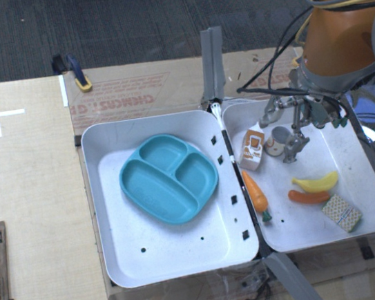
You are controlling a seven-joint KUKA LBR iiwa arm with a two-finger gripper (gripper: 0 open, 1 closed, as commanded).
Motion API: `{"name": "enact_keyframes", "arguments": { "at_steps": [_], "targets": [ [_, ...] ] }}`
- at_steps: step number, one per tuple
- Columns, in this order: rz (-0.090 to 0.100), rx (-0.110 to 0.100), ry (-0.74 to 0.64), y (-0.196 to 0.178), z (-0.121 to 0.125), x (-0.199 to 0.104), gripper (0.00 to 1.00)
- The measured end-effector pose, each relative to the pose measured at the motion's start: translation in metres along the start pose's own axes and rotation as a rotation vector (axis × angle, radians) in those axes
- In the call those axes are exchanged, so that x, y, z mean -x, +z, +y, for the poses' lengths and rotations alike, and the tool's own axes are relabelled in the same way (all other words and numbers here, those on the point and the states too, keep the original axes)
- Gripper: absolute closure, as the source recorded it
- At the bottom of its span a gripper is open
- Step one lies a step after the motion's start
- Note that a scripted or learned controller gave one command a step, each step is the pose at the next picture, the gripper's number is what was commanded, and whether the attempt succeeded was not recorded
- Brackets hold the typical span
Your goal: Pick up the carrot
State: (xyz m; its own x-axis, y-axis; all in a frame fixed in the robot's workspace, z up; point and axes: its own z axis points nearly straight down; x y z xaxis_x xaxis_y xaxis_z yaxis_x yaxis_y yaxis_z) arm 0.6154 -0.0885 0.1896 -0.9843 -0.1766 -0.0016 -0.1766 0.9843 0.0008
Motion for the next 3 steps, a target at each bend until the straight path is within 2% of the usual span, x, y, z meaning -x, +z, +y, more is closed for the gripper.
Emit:
{"name": "enact_keyframes", "arguments": {
  "at_steps": [1,2,3],
  "targets": [
    [0.001,0.001,-0.047,0.098,-0.022,-0.040,0.00],
    [0.003,0.003,-0.315,0.100,-0.012,-0.051,0.00],
    [0.003,0.002,-0.184,0.100,0.012,-0.086,0.00]
  ]
}}
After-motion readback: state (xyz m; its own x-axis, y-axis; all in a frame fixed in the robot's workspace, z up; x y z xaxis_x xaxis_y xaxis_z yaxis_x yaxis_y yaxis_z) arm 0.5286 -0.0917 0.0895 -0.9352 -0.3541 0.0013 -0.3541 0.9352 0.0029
